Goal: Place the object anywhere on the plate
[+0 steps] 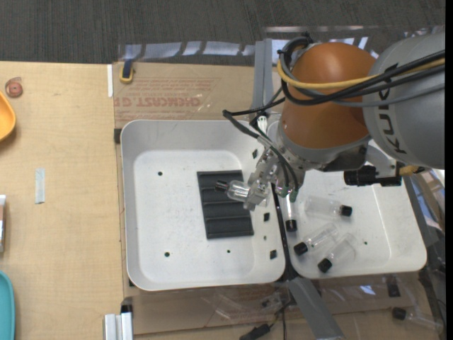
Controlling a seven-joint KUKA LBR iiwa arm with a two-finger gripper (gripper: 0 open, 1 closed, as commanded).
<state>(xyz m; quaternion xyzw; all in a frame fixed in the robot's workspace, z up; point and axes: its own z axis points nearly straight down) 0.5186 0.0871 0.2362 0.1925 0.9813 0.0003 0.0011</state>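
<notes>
One clear plastic vial with a black cap (pixel 233 189) is pinched between the fingers of the silvery two-finger gripper (pixel 253 192), lying roughly sideways with its cap end pointing away from the arm. It sits right over the upper right part of the black ribbed rectangular plate (pixel 225 214), though I can't tell whether it's touching the plate or just above it.

The plate lies flat beneath and ahead of the gripper, in the middle of the shallow white plastic bin on the left (pixel 152 211), which has a few small dark dots on its floor. Behind the gripper, the grey arm with its big orange band (pixel 333 98) covers the top of the second white bin (pixel 396 250), with yellow and black cables looping over it. Down in that bin, just behind and below the gripper, there's a loose bunch of other clear capped vials (pixel 322 236), some touching each other.

Further out, both bins rest on brown cardboard with reversed red print (pixel 170 98). Well beyond the plate is a pale wooden tabletop (pixel 64 225), with an orange object (pixel 6 119) and a teal object (pixel 6 310) cut off at the far edge. Dark grey carpet (pixel 177 9) runs across the back.
</notes>
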